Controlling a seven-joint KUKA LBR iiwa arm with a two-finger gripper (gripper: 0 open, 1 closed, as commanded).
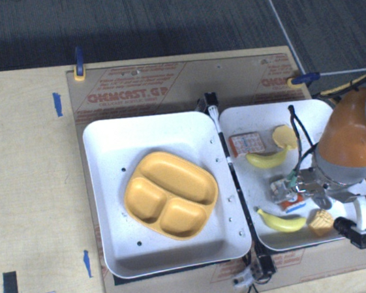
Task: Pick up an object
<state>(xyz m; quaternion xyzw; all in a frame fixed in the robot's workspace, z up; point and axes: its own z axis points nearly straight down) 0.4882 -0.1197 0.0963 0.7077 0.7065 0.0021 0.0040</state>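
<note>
My gripper (289,188) hangs low over the middle of the right bin (240,188), its metal wrist below the orange band. Just beneath it lies a small red, white and blue packet (295,205); whether the gripper touches it is unclear. One yellow banana (268,160) lies just behind the gripper, and another banana (281,222) lies in front of it. A red and white carton (247,144) rests at the bin's back left, a pale yellow piece (285,137) beside it. A tan waffle-like piece (321,223) sits at the front right.
The left bin (108,184) holds a large yellow divided plate (169,193). A clamp and cables (211,104) sit between the bins at the back. The grey arm (356,142) covers the right bin's right side.
</note>
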